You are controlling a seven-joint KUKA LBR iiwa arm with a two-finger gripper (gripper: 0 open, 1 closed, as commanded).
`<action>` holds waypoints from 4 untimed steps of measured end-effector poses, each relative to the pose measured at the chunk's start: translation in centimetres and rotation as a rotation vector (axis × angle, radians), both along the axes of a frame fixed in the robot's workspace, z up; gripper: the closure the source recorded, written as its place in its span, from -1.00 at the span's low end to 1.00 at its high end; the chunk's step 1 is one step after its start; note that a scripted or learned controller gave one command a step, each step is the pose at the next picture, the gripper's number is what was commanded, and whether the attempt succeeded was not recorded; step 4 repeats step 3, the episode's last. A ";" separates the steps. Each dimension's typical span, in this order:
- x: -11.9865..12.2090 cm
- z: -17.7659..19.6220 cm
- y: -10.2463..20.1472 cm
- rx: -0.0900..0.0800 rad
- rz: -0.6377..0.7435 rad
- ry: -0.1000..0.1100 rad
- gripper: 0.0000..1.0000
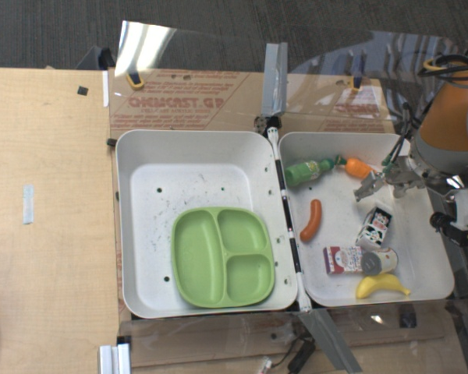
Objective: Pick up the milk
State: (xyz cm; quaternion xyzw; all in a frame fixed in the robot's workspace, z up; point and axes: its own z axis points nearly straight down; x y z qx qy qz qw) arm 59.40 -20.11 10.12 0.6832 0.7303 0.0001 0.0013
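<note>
Lying flat on the floor of the right bin [444, 283], the milk carton [376, 227] sits slightly tilted, its black-and-white printed face up, toward the bin's right half. Just below it a grey can [379, 261] lies on its side, touching a red-and-white carton [342, 259] to its left. A yellow banana [381, 287] rests beneath the can, near the bin's front wall. Left of the milk carton, well apart, a red sausage [311, 219] lies diagonally. Farther up, a green bottle [307, 171] lies on its side near the dividing wall, with an orange carrot [359, 167] just beside its cap end. The gripper [372, 184] hangs above the milk carton, near the carrot, its fingers spread apart and grasping nothing. The left bin [140, 209] holds a green divided plate [222, 257].
</note>
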 end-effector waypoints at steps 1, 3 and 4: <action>-5.7 -1.0 1.4 0.001 -0.009 0.003 -1.00; -2.0 13.3 5.4 0.000 0.026 0.003 1.00; -2.0 13.3 5.4 0.000 0.026 0.003 1.00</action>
